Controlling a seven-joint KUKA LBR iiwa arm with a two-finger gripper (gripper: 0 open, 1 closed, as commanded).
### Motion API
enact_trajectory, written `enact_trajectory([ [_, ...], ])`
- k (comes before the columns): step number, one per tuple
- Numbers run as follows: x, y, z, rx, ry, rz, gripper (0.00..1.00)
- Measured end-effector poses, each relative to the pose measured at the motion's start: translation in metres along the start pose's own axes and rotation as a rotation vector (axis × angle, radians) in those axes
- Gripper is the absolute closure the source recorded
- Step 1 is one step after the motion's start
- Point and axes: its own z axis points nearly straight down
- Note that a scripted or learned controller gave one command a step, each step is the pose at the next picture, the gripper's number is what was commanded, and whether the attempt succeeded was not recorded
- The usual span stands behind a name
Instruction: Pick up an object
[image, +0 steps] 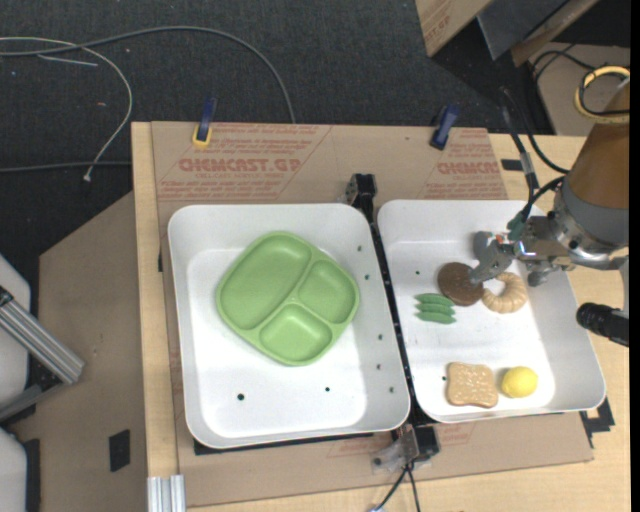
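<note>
Jaws: can't tell how they stand, the gripper (497, 262) end is a small grey blur low over the right bin (560, 400), and nothing is visibly pinched in it. Tip sits right at the gap between the brown round piece (458, 284) and the tan ring (505, 293), which looks like a doughnut. Looks like it touches or overlaps both, can't say which.

Arm (600, 190) comes in from the right edge, orange band above the grey wrist, wrist over the bin's upper right corner.

Right bin contents:
- brown round piece, centre-left, just left of the gripper tip
- tan ring, just right of the brown piece, the two nearly touching
- green bean pods (435, 307), just below-left of the brown piece, near the bin's left wall
- tan square cracker (471, 385), near the front wall
- yellow lemon (518, 382), just right of the cracker, close but apart

Left bin (200, 390) holds a green divided plate (287, 297) with three compartments, lying flat and turned at an angle, roughly centre. Nothing on it.

Both bins sit side by side on a cardboard sheet (250, 160) with red print. Blue clamps (205, 118) at its far edge, one on the left, one near the middle-right. Black clip (361, 187) at the far end of the seam between the bins, another fitting at the near end. Grey cable (110, 60) loops over the dark floor behind.
</note>
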Motion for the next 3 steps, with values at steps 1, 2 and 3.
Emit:
enact_trajectory([
  [1, 0.008, -0.002, 0.044, 0.002, 0.001, 0.001, 0.0],
  [2, 0.014, 0.004, 0.09, 0.002, 0.001, 0.0, 0.0],
  [3, 0.006, 0.008, 0.146, 0.002, 0.001, 0.001, 0.0],
])
